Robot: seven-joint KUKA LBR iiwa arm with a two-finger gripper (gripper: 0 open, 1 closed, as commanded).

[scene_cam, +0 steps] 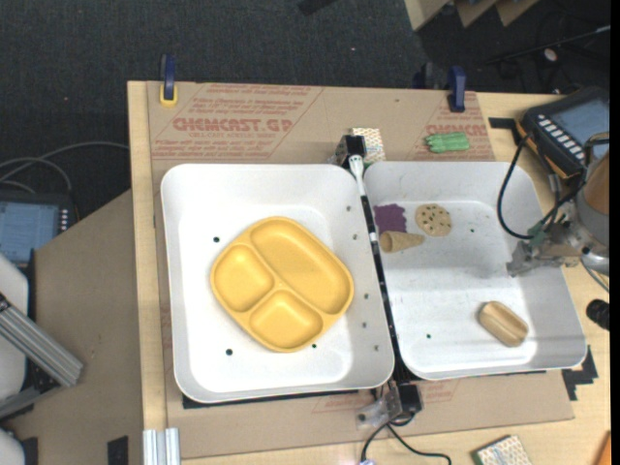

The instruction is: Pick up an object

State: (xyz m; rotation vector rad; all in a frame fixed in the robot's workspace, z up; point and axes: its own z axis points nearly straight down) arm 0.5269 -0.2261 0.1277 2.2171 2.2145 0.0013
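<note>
The claw point(528, 257) sits at the right wall of the right bin point(455, 342), low over the white floor, with the grey arm point(593, 223) coming in behind it from the right and a black cable point(506, 200) looping up beside it. From where I stand it is a small grey shape against the bin wall, and I cannot tell how far apart it stands; nothing shows between its tips.

Just below the claw and a little to its left lies a tan bread roll point(503, 323), resting on the bin floor, apart from the claw. Further to the claw's left, near the top of the same bin, is a round chocolate-chip cookie point(433, 220). Left of that again, against the divider between the bins, a purple piece point(389, 217) lies with a tan cone-shaped object point(399, 241) just below it, the two close together or touching.

Well to the left of the claw, across the divider, the left bin point(194, 260) holds a yellow divided plate point(281, 283) with three compartments, lying flat and turned at an angle.

Above and to the left of the claw, outside the bins, a small green object point(447, 142) rests on the table's point(242, 124) cardboard sheet. Blue clamps point(455, 88) grip the table's far edge.
</note>
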